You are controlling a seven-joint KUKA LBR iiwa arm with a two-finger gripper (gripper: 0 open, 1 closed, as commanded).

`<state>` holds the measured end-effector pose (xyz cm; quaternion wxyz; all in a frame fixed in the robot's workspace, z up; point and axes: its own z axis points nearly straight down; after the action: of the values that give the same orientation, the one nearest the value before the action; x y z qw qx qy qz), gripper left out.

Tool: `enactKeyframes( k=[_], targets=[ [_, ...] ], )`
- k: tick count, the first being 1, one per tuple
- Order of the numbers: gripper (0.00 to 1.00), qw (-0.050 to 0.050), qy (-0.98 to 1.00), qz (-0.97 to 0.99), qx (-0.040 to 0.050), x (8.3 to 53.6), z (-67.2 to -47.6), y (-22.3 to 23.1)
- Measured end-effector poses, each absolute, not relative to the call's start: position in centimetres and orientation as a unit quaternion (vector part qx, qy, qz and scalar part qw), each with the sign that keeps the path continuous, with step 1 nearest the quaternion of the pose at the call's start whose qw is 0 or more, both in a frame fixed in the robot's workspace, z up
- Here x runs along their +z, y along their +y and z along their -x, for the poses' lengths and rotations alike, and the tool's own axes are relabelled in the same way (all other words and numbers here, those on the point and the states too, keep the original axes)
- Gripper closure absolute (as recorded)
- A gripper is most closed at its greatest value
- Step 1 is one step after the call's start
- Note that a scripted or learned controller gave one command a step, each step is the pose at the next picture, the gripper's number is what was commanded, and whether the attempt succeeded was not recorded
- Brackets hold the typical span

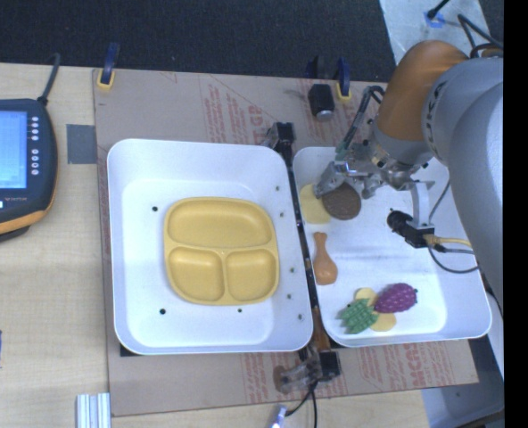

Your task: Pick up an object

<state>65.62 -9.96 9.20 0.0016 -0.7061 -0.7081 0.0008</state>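
Hovering claw (342, 184) over right bin (460, 324) | fingers' state unclear | brown round object (342, 204) beneath

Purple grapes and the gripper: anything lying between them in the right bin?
Camera view: mostly bare white bin floor between the purple grapes and the gripper. The orange drumstick toy lies left of that line, beside the bin's left wall.

Left bin (130, 239): white. Divided tray (221, 248): pale yellow. Right bin (460, 315): white. Round object (342, 203): dark brown. Disc (312, 205): pale yellow. Wooden spoon (323, 259): orange-brown. Toy grapes (395, 298): purple. Leafy toy (358, 315): green, beside a yellow piece (364, 295). Arm (460, 105): grey with orange band. Handheld pendant (10, 168): orange casing, light blue screen. Bench (41, 328): light wood; cardboard sheet (202, 105): tan with red print.
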Motion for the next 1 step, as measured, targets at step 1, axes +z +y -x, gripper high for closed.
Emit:
enactKeyframes(
  k=[1],
  targets=[
    [0.00,0.001,-0.708,0.706,0.0007,9.20,-65.63,-10.12]
  ],
)
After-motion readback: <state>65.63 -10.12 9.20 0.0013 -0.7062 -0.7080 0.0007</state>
